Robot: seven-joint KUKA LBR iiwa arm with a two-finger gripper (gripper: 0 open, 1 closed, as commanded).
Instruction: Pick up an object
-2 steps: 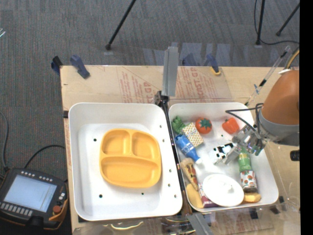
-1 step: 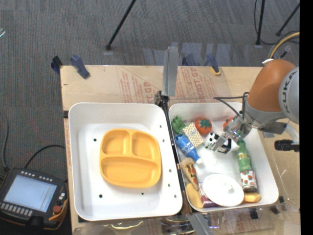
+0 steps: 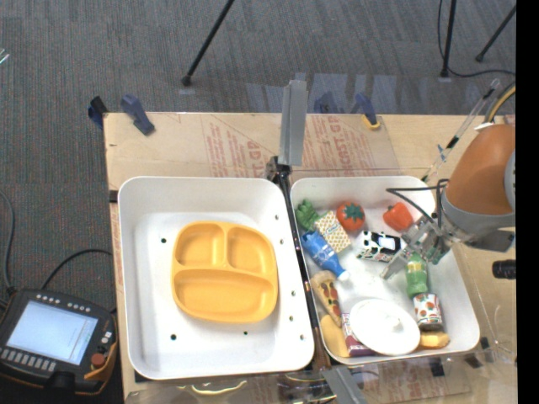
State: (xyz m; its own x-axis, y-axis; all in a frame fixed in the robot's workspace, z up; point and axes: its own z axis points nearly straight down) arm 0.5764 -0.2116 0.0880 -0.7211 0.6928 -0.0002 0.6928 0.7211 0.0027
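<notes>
Grey metal gripper [image 3: 416,251] hangs low in the right white bin [image 3: 459,268] among small toys, just above an upright green plastic bottle [image 3: 416,278], though whether it grips anything I cannot tell.

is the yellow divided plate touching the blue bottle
Apart. The camera view shows the yellow divided plate in the left bin, while the blue bottle lies in the right bin.
</notes>
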